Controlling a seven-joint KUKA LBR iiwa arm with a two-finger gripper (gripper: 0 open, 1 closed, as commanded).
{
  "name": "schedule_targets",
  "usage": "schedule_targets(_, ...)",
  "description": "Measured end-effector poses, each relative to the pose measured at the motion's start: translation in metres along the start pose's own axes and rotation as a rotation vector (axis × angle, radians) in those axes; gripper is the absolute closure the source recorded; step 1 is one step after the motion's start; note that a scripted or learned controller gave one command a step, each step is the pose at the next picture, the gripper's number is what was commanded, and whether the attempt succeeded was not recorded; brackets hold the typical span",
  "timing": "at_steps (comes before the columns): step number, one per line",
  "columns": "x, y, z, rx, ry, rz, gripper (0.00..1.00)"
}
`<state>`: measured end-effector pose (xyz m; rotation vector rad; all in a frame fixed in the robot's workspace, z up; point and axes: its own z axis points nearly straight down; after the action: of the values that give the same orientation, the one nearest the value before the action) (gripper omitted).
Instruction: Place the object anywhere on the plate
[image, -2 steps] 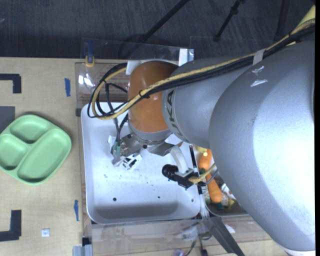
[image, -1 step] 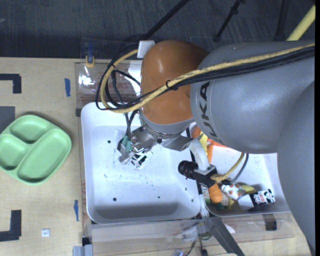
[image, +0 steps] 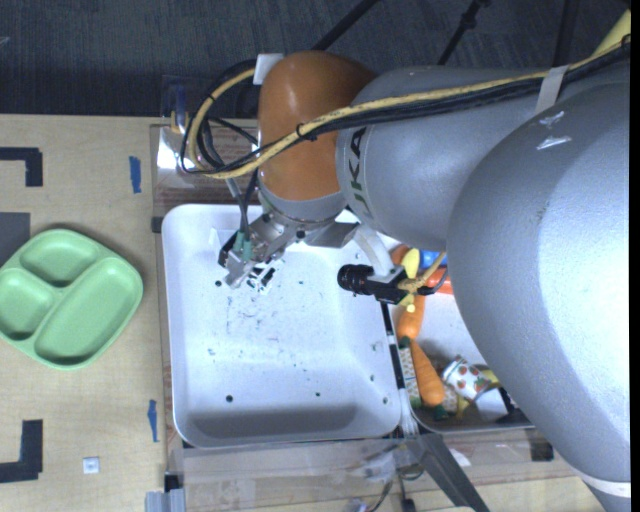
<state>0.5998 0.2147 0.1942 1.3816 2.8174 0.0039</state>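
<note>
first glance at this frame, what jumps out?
The grey KUKA arm with its orange band dominates the upper right, its gripper hanging low over the upper part of the left white bin. Next is the pale green divided plate, sitting on the bench at far left, outside both bins. Beside the arm, the right bin holds a jumble of small items, including an orange carrot-like piece.

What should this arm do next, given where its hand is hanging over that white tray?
Probably swing right toward the other bin. The gripper hangs over the left white bin, while the toys, such as the carrot, lie in the right one. The green plate sits on the bench to the left, with nothing on it yet.
</note>
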Motion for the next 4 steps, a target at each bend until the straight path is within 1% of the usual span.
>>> schedule_targets(1, -0.014, 0.024, 0.058, 0.002, 0.002, -0.146, 1.00)
schedule_targets(2, 0.014, -0.017, 0.102, -0.006, -0.002, -0.407, 1.00)
schedule_targets(3, 0.065, -0.066, 0.050, 0.003, 0.004, -0.452, 1.00)
schedule_targets(4, 0.051, -0.050, 0.044, 0.001, 0.001, 0.018, 1.00)
